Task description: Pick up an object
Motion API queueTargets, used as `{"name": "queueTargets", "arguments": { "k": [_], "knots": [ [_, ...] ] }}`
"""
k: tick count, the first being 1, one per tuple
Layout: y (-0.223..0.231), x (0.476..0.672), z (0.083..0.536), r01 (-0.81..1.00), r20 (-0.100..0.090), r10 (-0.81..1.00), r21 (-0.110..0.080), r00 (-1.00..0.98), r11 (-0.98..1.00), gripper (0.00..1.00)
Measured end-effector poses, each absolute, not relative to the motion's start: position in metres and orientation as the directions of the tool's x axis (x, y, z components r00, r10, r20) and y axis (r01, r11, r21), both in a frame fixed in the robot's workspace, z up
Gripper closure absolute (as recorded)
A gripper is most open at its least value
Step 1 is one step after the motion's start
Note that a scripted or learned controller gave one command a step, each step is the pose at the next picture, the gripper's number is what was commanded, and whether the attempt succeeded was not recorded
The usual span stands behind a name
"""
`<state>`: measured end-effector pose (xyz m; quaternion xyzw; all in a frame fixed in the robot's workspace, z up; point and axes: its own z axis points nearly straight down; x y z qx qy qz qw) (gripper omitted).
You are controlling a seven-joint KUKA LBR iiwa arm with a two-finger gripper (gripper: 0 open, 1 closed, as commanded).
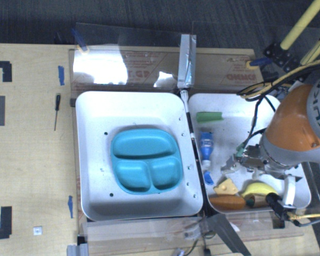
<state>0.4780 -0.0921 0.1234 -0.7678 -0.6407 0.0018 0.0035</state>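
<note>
Wooden worktop [26, 159] bearing two shallow white bins side by side. Left bin [90, 116] carrying a blue compartment tray [146, 160] at its middle, three hollows facing up. Right bin [232, 108] holding the smaller clutter.

Grey arm [296, 127] with orange band reaching in from the worktop's right edge, wrist bent down over the right bin's near right quarter, black cables looping above it toward the far right corner. Gripper [244, 161] low over the bin floor near the bin's middle; cannot tell whether spread or pressed together, and nothing seen pinched.

Along the right bin's near edge: brown elongated item [228, 202], yellow banana [258, 188] just beside it under the wrist, yellow wedge [225, 186] touching the brown item. Blue bottle [206, 146] lying along the bin's left wall. Green stick [209, 116] near the bin's far left corner.
</note>
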Motion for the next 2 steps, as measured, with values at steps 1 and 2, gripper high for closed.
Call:
{"name": "queueTargets", "arguments": {
  "k": [1, 2],
  "knots": [
    [-0.092, 0.554, 0.088, 0.992, 0.0, 0.992, 0.007, 0.125, -0.125, 0.0],
    [-0.093, 0.555, 0.1, 0.992, -0.001, 0.992, 0.012, 0.127, -0.127, 1.0]
  ]
}}
